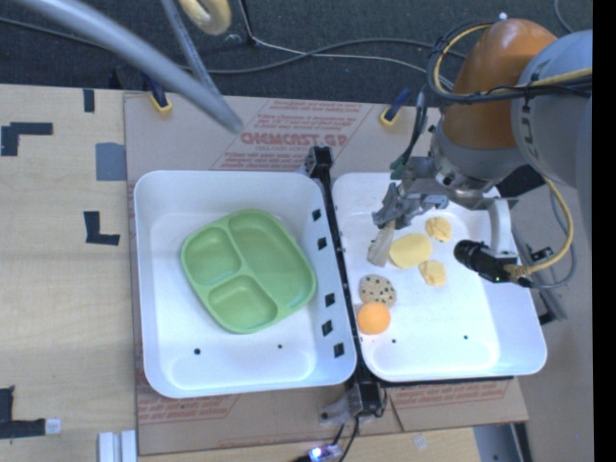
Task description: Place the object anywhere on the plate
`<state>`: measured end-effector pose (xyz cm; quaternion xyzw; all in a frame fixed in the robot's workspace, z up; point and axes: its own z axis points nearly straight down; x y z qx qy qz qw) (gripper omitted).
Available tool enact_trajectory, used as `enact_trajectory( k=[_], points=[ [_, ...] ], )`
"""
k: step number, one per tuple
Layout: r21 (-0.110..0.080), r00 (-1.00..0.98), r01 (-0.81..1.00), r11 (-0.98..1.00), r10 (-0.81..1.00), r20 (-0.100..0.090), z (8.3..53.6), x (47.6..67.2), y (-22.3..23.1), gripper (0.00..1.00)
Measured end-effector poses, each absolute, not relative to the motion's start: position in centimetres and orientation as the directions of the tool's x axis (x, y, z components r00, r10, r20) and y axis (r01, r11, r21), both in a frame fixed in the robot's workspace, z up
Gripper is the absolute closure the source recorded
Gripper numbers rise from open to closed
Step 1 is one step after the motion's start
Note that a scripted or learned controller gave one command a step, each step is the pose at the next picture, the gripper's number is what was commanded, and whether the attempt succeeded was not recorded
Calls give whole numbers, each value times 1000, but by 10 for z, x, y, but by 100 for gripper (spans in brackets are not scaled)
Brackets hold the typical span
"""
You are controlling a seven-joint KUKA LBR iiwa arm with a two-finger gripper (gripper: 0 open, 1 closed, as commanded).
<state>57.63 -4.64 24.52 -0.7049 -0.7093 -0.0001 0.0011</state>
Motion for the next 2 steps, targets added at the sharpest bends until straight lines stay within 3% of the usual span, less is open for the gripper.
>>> enact_trajectory(
  k=[2],
  points=[
    [-3, -5, 1000, 5, 1000, 0, 233, 607, 51, 100]
  ],
)
